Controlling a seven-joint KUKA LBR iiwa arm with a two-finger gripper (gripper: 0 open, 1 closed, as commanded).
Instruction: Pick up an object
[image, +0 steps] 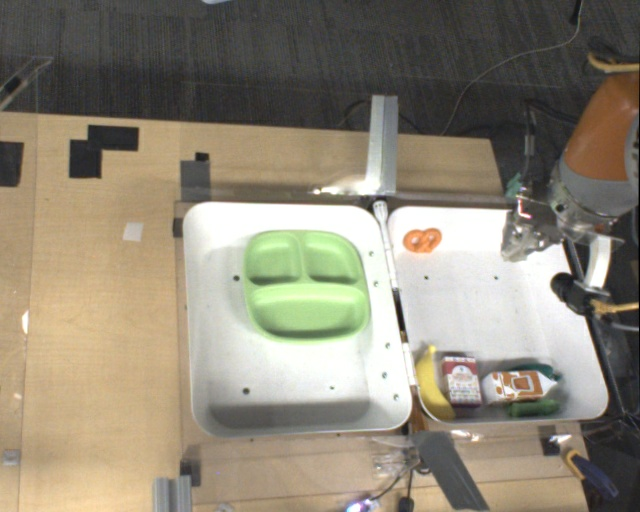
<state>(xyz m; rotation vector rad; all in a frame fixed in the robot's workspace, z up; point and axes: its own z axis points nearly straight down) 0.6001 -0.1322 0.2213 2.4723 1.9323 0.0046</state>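
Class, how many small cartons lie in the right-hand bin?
2. The red carton lies at the near edge beside the banana; the orange-and-white carton lies just right of it. Nothing looks hidden.

Matt green plastic tray (304, 283), smooth white bins (215, 330) probably plastic, pale wood-grain bench (90, 330), shiny metal bracket (383, 145)
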